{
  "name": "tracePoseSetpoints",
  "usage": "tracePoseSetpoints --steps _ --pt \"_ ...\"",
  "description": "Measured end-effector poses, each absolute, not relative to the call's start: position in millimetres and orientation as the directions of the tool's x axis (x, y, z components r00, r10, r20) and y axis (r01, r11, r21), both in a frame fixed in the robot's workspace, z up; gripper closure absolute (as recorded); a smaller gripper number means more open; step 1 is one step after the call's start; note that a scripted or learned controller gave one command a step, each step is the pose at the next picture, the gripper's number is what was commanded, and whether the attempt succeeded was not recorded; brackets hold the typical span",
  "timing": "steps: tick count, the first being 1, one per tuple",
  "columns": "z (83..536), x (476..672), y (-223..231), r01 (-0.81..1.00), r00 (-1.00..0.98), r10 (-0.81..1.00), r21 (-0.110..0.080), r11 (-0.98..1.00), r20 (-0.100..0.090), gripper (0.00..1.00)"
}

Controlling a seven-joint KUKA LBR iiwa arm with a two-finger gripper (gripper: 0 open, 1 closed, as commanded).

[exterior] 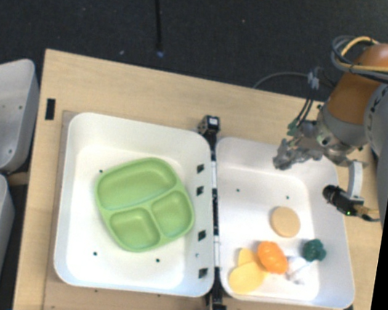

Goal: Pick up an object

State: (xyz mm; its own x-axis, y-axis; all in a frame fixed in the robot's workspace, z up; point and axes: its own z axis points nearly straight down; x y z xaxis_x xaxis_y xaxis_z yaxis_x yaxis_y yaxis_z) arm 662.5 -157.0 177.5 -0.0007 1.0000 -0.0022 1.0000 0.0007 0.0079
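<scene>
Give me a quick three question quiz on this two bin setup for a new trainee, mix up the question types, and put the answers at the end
1. True or false: the green divided plate lies in the same bin as the orange object.
2. Multiple choice: the gripper hangs over which part of the right bin? A) its far edge B) its near left corner C) its centre
3. Fill in: the tan round disc lies alone, while the two yellow pieces sit right beside the ______ object.

Key
1. False: the plate is in the left bin, the orange object in the right one.
2. A
3. orange
</scene>
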Motion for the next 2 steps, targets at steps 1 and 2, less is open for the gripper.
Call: tracePoseSetpoints --steps 1,2 --pt "240 667.6 -152 1.000 -0.003 1.000 0.009 0.003 -0.002 1.00" --pt "255 668.5 -153 1.000 -0.006 1.000 0.004 0.006 -0.001 1.00"
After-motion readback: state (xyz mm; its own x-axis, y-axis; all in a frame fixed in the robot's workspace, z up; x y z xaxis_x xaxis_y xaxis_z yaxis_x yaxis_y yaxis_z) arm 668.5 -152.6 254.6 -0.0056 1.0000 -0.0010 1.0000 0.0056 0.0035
